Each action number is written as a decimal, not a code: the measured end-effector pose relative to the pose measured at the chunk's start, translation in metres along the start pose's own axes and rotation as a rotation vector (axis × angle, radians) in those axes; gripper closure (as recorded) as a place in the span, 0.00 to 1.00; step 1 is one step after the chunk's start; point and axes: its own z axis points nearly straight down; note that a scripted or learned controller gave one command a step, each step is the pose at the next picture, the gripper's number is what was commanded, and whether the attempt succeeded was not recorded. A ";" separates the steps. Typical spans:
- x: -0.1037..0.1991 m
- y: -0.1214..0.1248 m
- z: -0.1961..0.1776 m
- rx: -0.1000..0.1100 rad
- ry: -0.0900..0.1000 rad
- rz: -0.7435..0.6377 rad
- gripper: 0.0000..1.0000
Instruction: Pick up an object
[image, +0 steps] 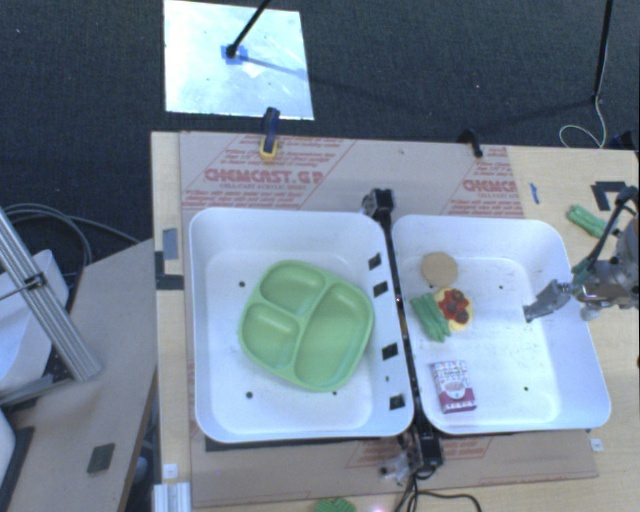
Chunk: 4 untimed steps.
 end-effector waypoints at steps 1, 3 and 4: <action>0.054 0.024 0.027 0.001 0.003 -0.006 0.00; 0.060 0.077 0.087 0.003 0.001 -0.002 0.00; 0.063 0.088 0.153 -0.001 0.001 -0.002 0.00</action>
